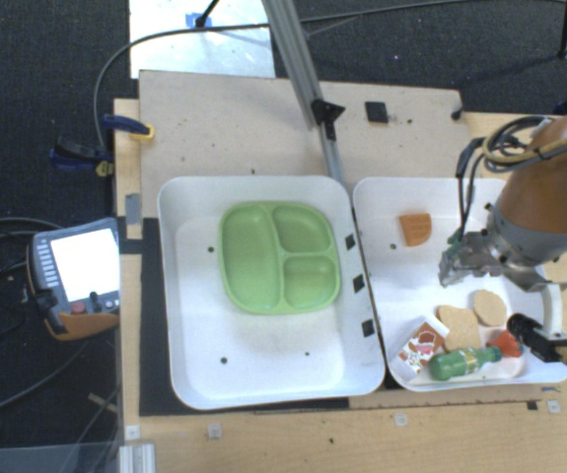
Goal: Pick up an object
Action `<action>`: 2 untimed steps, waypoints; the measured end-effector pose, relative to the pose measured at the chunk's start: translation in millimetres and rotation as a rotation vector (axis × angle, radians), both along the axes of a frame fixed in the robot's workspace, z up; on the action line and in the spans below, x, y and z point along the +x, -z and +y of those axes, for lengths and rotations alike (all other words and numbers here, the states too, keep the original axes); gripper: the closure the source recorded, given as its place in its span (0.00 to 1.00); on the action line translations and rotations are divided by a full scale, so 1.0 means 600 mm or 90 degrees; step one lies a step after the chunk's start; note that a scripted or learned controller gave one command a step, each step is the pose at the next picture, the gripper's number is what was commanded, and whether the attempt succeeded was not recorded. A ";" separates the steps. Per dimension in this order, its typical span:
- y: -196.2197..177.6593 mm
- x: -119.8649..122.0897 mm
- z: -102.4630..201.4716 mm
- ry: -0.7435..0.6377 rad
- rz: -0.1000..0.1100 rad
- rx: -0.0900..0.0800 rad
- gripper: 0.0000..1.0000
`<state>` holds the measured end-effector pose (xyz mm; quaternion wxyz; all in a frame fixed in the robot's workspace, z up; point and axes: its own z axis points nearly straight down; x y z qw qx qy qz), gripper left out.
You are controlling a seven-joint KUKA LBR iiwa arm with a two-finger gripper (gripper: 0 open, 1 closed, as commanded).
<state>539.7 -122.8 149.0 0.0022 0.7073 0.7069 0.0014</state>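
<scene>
Here gripper (458,262) hangs over right bin (382,264), finger state unclear. Orange block (415,229) sits apart, bare floor around it. Green bottle (463,363) and snacks crowd the near rim. Green tray (280,256) in left bin (189,343).

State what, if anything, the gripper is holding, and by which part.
Nothing that can be seen. The gripper hovers over the right bin, apart from the orange block and the items below it.

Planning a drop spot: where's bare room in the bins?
Left bin: bare floor in front of the green plate. Right bin: free strip between its left wall and the orange block. Crowded: the near right corner, bottle and food, gripper above.
</scene>
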 end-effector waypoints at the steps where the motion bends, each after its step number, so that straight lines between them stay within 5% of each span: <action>1: -0.081 -0.002 0.014 -0.004 -0.001 0.000 1.00; 2: -0.129 0.001 0.014 -0.004 0.000 0.000 1.00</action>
